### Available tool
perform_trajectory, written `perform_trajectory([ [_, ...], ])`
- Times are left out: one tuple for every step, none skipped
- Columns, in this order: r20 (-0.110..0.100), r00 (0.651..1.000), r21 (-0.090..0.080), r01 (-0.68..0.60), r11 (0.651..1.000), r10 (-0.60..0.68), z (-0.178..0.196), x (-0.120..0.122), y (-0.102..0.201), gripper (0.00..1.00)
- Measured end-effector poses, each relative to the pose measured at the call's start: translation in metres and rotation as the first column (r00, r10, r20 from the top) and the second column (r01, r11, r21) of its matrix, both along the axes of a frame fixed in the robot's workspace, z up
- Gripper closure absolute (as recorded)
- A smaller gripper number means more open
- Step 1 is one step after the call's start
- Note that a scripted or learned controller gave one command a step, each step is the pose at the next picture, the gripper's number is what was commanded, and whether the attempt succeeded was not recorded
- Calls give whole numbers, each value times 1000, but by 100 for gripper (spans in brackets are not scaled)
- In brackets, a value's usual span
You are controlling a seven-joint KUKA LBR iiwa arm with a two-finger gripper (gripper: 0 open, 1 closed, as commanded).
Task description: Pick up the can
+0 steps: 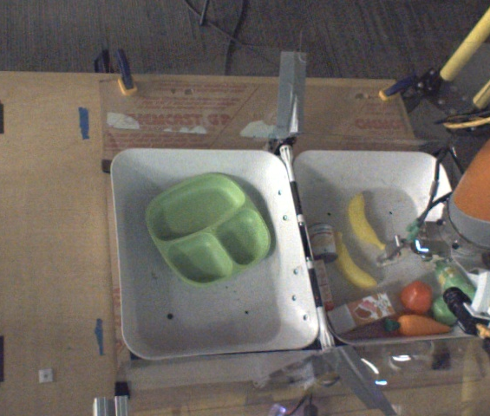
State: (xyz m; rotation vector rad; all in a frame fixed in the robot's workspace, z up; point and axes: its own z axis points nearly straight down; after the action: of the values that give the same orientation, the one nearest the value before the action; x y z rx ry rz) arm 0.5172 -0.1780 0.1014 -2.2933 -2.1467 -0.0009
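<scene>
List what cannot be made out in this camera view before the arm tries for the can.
- Gripper: too small and blurred to tell whether open or shut.
- Can: lies against the right bin's left wall; label too small to read.
- Green item near the tomato: partly covered by the arm's wrist, identity unclear.
- Carton: print blurred.
- Arm: cut off by the right edge.

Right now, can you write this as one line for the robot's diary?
task: pick up can | can: lying at right bin's left wall, not held | gripper: over right bin, beside banana
</scene>
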Motion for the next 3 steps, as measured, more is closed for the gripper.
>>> perform_trajectory([
  [8,994,-3,106,994,-106,-13,77,4,0],
  [11,986,2,167,986,-167,-12,18,-24,0],
  [3,997,-3,77,997,-77,72,149,-23,0],
])
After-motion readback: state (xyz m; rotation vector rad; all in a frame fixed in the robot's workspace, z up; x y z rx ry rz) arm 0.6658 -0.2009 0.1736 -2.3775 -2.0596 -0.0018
